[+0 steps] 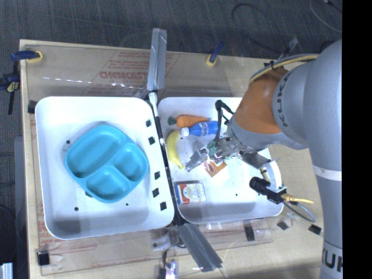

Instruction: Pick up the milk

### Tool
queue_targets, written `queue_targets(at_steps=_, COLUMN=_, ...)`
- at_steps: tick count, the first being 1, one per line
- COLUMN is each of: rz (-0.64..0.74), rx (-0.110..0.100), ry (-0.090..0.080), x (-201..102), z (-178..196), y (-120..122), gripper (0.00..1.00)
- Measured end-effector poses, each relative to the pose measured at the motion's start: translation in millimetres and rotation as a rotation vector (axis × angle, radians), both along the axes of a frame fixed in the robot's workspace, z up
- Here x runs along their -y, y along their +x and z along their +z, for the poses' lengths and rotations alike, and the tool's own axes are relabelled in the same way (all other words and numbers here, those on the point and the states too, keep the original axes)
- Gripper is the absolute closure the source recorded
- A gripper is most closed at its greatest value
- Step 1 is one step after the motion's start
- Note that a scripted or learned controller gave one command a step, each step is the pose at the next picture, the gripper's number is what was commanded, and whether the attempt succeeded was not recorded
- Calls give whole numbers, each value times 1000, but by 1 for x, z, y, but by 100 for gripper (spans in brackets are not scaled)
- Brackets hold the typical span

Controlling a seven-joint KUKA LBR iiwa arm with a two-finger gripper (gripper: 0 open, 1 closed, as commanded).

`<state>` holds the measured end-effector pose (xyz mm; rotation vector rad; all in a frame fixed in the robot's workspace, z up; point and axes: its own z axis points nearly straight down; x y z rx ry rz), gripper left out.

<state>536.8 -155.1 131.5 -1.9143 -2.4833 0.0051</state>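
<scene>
Right now the tool [203, 154] hangs low in the right bin [256, 211], among the clutter at its middle; whether it is wide or narrow I cannot tell, since the wrist and grey metal parts blur together there. The milk [190, 192], a small carton lying flat near the bin's front wall, sits apart from the tool, toward the front. Nothing of it shows between the tool's tips.

Risks, as I judge them: the tool is nearer the banana [174, 147], the water bottle [200, 130] and a small orange packet [215, 167] than the carton, so closing here would likely catch the wrong item. The carton lies flat and close to the wall, which leaves little room for a clean pinch; it may slide away. The blue tray [106, 163] in the left bin [52, 214] is well clear.
</scene>
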Motion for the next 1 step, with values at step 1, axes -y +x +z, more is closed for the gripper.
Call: queue_targets(at_steps=1, rz=-125, rx=0, ry=-1, x=-3, z=47, y=62, gripper=0)
